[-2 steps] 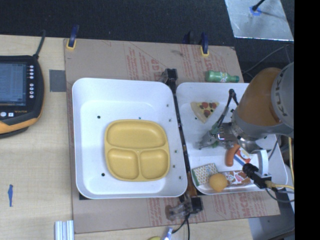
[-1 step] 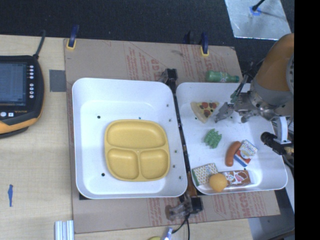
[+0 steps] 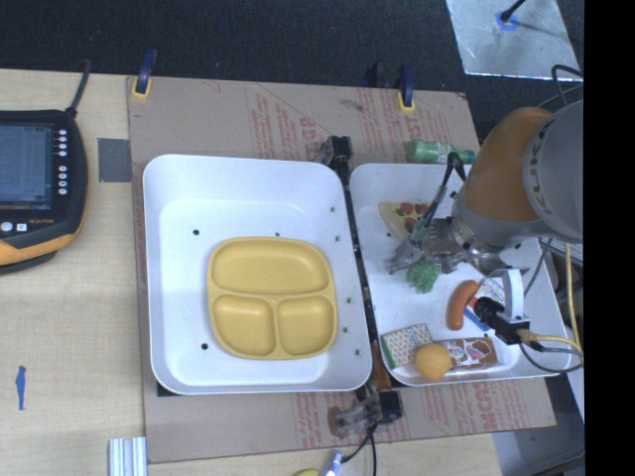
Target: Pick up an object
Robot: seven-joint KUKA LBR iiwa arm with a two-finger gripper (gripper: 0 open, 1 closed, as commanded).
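Objects: loose toy food in the right bin, none lifted; arm is down among them.
Bench: pale wood w/ a brown cardboard sheet under both bins, blue clamps at its far edge.
Arm: grey w/ orange band, comes in from the right, covers the bin's far right part.
Left bin: white, shallow, touching the right bin along the middle edge.
Yellow tray: three compartments, lies flat in the left bin, about centre.
Pendant: black/orange handheld w/ screen, far left on the wood, well apart from the bins.
Gripper: low over the right bin's mid-left; can't tell if fingers are apart or closed.
Pizza slice: just behind the gripper.
Green piece: leafy, right at the gripper tip; contact unclear.
Sausage: orange-red, near side of the green piece.
Flat packet: printed, along the bin's near wall.
Yellow ball: lemon-like, resting on the packet's left part.
Green bottle: outside the bin, just beyond its far rim.
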